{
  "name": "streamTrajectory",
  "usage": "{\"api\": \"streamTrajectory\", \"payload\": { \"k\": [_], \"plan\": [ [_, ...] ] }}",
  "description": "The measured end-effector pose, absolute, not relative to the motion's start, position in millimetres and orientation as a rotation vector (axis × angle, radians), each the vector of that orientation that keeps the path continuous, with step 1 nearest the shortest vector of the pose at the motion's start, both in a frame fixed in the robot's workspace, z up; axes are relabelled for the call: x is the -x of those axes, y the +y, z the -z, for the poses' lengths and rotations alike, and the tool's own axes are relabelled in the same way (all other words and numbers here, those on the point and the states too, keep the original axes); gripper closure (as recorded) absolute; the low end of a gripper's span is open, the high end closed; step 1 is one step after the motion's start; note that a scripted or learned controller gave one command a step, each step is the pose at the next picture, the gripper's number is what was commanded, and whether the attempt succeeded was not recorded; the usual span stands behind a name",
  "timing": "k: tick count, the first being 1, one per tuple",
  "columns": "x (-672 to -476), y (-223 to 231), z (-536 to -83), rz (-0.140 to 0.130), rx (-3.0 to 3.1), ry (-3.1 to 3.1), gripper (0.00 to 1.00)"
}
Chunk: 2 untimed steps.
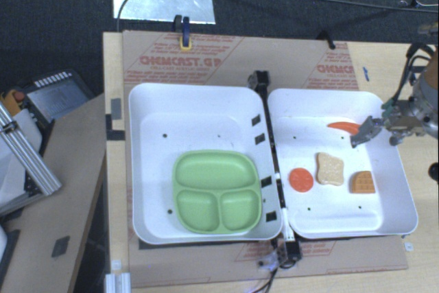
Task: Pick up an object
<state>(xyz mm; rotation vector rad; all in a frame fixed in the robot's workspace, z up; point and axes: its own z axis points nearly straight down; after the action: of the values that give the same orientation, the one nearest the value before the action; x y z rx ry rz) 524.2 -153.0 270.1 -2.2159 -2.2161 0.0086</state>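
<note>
Left bin point(147, 147): holds a green divided plate point(218, 190), lying flat toward the near side, apart from every food piece.
Right bin point(394, 213): holds four small items, all resting on the white floor.
Orange-red piece point(342, 126): flat and elongated, toward the far right part of the bin, nearest the gripper, just left of its dark fingertip.
Red round slice point(300, 179): near the bin's left wall, just beside the bread.
Bread slice point(330, 169): pale, in the middle of the bin, between the red slice and the waffle.
Waffle-like piece point(363, 182): brown, near the right wall, just right of the bread.
Gripper point(379, 130): reaching in from the right, above the bin's right rim, with two dark fingers visibly spread apart; nothing seen between them.
Contact: none evident; height above the bin floor hard to judge from this slanted view.
Done so far: apparently only the approach over the right bin; no item lifted, all four lying on the floor.
Left to do: settle over one item, descend, close on it, raise it clear.
Likely target: probably the orange-red piece, judging by closeness; not certain.
Risk: thin flat piece lying low, likely hard to pinch without slipping.
</note>
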Motion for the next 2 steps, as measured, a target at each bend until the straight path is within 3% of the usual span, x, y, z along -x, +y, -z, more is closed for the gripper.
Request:
{"api": "streamTrajectory", "payload": {
  "k": [1, 2],
  "plan": [
    [-526.2, -152.5, -275.9, 0.001, 2.219, -2.226, 0.00],
    [-517.7, -153.8, -229.2, -0.001, 2.220, -2.222, 0.00]
  ]
}}
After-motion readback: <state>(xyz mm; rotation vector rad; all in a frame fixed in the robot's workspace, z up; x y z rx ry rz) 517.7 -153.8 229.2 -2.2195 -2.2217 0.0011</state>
